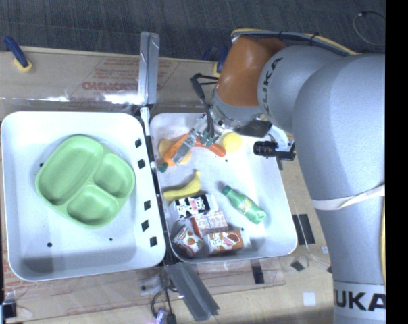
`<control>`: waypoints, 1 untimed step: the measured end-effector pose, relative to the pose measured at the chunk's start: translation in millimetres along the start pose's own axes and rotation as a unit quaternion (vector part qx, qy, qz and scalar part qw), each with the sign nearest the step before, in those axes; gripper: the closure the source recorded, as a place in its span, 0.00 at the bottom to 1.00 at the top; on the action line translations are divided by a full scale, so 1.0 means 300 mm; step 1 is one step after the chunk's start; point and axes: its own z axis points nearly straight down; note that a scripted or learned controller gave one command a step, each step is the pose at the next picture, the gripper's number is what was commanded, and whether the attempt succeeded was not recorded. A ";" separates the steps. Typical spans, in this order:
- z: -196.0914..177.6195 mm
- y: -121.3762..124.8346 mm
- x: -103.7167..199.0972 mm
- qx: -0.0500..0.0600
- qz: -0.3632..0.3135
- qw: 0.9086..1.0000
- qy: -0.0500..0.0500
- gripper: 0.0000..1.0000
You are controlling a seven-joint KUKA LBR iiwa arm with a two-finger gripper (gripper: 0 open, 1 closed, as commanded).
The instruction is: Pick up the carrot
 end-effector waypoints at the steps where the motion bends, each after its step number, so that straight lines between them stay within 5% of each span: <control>1: 0.029 -0.001 0.053 -0.001 -0.056 0.998 0.004 0.00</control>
